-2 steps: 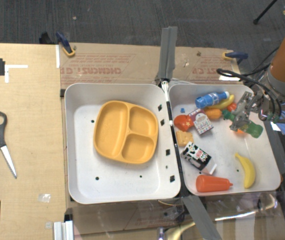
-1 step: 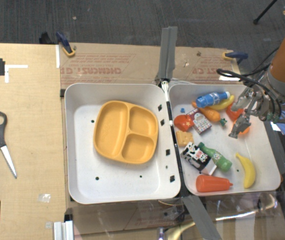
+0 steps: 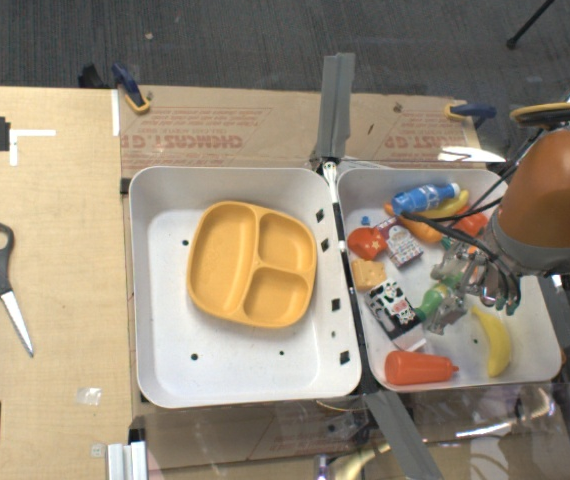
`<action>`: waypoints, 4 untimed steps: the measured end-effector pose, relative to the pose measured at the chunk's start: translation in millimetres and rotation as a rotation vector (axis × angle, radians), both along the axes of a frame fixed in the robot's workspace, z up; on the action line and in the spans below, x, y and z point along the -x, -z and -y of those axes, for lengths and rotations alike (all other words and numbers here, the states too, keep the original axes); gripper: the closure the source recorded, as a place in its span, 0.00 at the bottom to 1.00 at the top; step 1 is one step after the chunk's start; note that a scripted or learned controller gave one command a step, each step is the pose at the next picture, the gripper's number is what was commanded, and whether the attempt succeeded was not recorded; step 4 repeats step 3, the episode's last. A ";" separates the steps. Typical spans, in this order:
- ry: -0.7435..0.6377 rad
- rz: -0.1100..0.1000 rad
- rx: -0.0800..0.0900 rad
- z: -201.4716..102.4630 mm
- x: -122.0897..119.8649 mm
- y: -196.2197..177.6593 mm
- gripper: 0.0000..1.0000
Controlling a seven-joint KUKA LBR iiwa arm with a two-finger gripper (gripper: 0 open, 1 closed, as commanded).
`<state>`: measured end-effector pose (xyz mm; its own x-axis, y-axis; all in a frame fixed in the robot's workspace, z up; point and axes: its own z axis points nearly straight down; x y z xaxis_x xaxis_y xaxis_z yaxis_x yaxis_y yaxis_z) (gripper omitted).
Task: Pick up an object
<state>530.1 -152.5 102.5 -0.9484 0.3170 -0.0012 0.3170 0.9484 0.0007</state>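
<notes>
I am reaching in from the right over the right bin (image 3: pixel 555 373), and my tool (image 3: pixel 452 290) is hanging low among the toys there, near the middle of that bin. I cannot tell its state, because the wrist hardware and cables are crowding the tip. A small green object (image 3: pixel 433 299) is sitting right at the tool's lower left, touching or nearly touching it; I cannot tell which. Just to the right of the tool a yellow banana (image 3: pixel 495 341) is lying along the bin floor, and below it, near the front wall, an orange-red carrot-shaped toy (image 3: pixel 419 368) is lying on its side. To the left of the tool a black-and-white cow-print box (image 3: pixel 393 306) is resting beside a tan block (image 3: pixel 368 272), with a red tomato (image 3: pixel 366 242) just above that block. Farther back a blue bottle (image 3: pixel 422 196) is lying against a second yellow banana (image 3: pixel 452 206), and an orange carrot (image 3: pixel 420 230) is lying just in front of them. The left bin (image 3: pixel 155 288) is holding a yellow-orange divided plate (image 3: pixel 252 263) with three compartments, sitting near its middle. Out on the tabletop (image 3: pixel 45 268), well apart from both bins, a pair of grey-handled scissors (image 3: pixel 3 280) is lying near the left edge.
</notes>
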 end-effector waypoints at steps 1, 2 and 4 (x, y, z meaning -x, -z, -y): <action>0.223 0.004 0.001 2.4 -73.8 9.0 0.00; 0.320 -0.001 0.000 -22.1 -10.7 10.6 0.00; 0.317 0.002 0.000 -22.0 -11.8 1.2 1.00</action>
